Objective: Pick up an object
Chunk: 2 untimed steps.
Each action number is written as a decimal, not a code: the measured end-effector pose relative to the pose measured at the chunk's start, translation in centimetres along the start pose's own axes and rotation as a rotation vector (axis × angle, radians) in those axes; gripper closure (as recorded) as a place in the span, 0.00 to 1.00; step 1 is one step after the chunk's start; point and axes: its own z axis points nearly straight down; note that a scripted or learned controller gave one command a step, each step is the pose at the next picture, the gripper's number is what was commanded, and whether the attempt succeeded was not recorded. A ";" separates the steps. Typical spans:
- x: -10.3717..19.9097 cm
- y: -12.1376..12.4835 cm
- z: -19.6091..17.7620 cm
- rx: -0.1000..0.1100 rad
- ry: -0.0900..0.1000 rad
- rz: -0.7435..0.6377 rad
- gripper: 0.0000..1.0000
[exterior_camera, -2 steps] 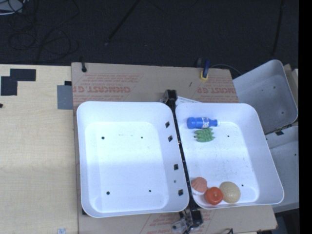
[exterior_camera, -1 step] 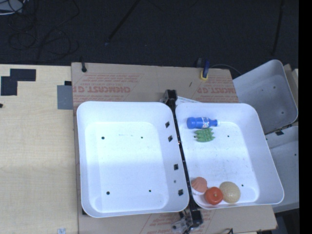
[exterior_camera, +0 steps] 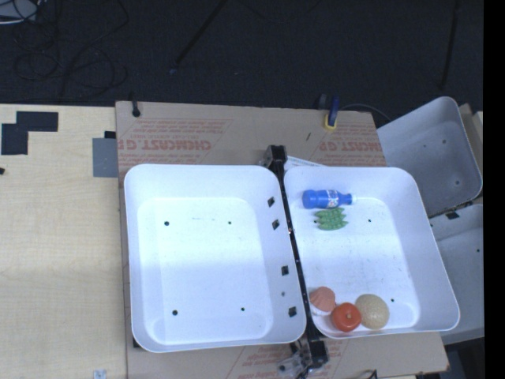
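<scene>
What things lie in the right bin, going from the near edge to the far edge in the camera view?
Tomato → green toy → blue bottle. The two pale pieces beside the tomato sit level with it, so I leave them out.

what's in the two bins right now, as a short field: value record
left bin: white, shallow, nothing seen inside
right bin: white, shallow, holds five objects
far end: blue bottle lying on its side, green toy just in front of it
near corner: red tomato-like ball, pale pink piece to its left, tan round object to its right
</scene>
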 end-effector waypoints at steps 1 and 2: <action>0.0 0.0 0.0 0.001 0.000 0.000 0.00; 0.1 0.1 -0.9 0.003 0.001 -0.005 1.00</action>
